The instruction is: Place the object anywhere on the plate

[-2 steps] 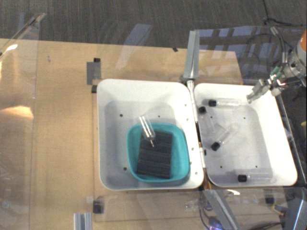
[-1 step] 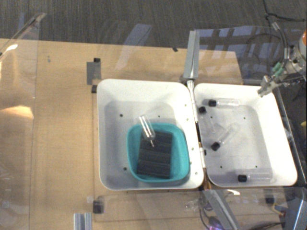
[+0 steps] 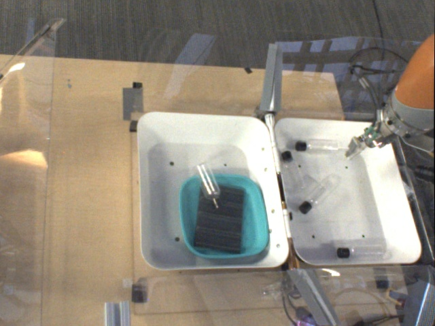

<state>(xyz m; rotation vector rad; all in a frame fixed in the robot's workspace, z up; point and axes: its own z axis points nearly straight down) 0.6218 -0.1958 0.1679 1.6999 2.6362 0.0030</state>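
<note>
Camera view: we see two white bins [image 3: 156,182].
Plate [image 3: 255,223]: teal, left bin, holding dark ridged block [image 3: 221,219].
Gripper [image 3: 360,143]: right bin's 1 o'clock corner; grip we cannot tell.

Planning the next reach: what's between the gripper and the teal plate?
In the camera view, clear tubes in the right bin and the bins' rims lie between the gripper and the plate.

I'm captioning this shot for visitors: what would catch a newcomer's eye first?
The teal plate in the left bin stands out, with a dark ridged block and a clear tube on it. In the right bin lie several clear tubes with black caps, and the gripper hangs at its upper right.
</note>
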